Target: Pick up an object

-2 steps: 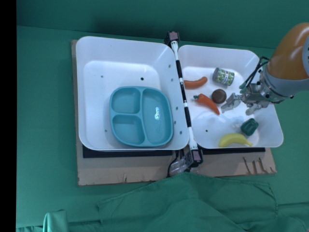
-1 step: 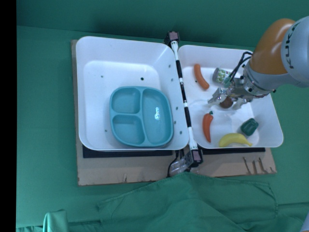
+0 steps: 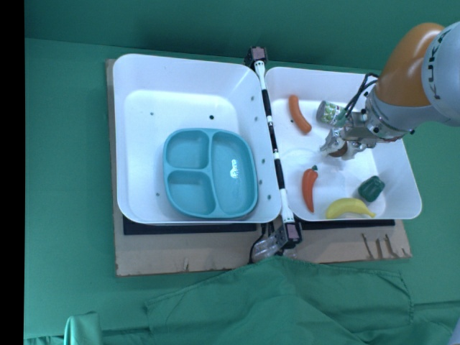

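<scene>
On the right half of the tabletop [image 3: 180,261], right bin [image 3: 402,192]: claw [image 3: 338,148] low over the bin's middle, among the items; whether it is parted or closed cannot be told, and nothing is seen lifted. Judged status: pick not yet done; grasp and lift remain.

Candidate objects, all lying on the bin floor:
- Sausage [image 3: 300,114], orange-red, smooth, rounded ends; toward the far edge.
- Small jar-like item [image 3: 330,111], shiny, greenish; just beside the claw, far side.
- Carrot [image 3: 310,187], orange, tapered, green top; near-left of the claw.
- Banana [image 3: 349,208], yellow, curved, glossy; near edge.
- Green pepper [image 3: 371,188], dark, lumpy; near-right corner.

Left bin [image 3: 133,85]: white, shallow, hard plastic; carries one teal divided plate [image 3: 210,172], three compartments, rounded corners, glossy.

Green cloth [image 3: 287,300] drapes the tabletop's near edge.
</scene>
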Robot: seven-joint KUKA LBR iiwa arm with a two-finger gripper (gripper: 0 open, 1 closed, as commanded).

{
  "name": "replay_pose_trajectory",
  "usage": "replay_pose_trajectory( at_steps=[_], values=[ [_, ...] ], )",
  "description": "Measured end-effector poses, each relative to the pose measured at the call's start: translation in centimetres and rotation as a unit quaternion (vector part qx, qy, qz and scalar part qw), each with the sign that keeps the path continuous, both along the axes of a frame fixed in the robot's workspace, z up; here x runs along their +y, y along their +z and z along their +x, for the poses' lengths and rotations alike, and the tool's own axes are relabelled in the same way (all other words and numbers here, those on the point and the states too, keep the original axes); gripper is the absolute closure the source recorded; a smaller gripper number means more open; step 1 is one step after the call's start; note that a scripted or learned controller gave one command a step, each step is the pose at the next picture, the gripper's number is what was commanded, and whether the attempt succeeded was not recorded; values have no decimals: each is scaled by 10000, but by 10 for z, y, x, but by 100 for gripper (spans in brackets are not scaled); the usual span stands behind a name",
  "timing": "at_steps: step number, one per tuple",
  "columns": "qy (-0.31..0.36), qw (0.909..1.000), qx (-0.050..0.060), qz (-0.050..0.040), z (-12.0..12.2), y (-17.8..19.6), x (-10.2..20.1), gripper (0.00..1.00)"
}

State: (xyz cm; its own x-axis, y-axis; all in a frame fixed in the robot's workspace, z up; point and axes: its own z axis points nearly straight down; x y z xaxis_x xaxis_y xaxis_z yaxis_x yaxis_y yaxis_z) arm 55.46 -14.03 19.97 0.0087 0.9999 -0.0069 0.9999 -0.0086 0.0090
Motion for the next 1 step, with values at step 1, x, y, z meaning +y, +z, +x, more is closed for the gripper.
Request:
replay_pose_trajectory(
  at_steps=[1],
  values=[
    [25, 10000, 45, 24, -47, 166, 51, 100]
  ],
)
